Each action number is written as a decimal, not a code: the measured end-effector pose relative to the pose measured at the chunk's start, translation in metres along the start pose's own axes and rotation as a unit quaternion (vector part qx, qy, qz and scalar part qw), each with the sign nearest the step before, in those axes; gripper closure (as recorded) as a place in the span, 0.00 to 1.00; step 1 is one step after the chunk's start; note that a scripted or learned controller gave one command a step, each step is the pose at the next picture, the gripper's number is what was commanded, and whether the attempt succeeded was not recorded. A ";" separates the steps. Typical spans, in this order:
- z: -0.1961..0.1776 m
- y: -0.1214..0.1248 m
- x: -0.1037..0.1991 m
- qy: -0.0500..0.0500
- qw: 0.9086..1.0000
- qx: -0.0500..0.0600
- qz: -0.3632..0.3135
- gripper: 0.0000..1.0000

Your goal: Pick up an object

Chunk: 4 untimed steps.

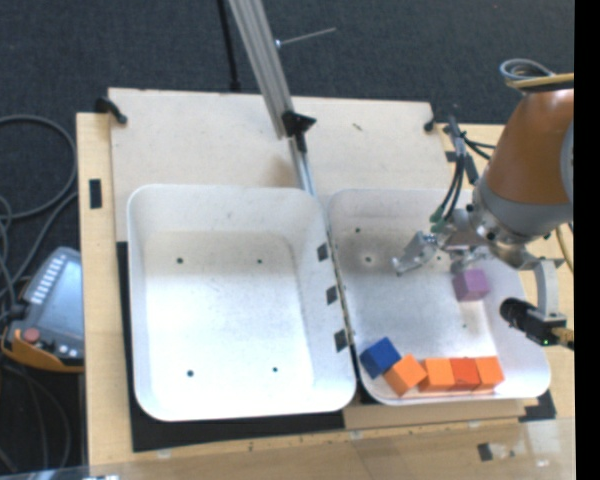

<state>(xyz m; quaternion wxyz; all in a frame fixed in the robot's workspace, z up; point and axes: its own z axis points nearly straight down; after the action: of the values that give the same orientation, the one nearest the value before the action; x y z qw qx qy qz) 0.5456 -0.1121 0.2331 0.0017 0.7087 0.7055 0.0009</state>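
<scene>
We see the grey arm with its orange band (535, 148) reaching in from the right over the right-hand shallow white plastic bin (380, 218). Its two-finger gripper (412, 256) hangs above the bin floor, well short of the blocks. The metal fingers look slightly parted with nothing between them, so we judge it open and empty.

The candidates for picking lie in that same bin. A small pale purple cube (471, 285) sits just beside the wrist, toward the bin's right side. Along the near wall a blue cube (381, 355) touches a row of orange blocks (448, 373), lined up end to end as if they had slid against the rim.

The left-hand white bin (230, 298) lies alongside, probably as the drop-off side. We can read no brand, label or writing anywhere.
</scene>
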 end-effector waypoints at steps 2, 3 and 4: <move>0.136 0.004 -0.068 -0.001 1.000 0.001 -0.004 0.00; 0.135 0.074 -0.066 0.000 1.000 -0.002 -0.005 0.00; 0.136 0.011 -0.050 0.000 1.000 0.002 -0.002 0.00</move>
<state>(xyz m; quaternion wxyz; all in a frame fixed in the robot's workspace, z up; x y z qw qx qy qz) 0.5565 -0.1627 0.0975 0.0003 0.7073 0.7069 -0.0005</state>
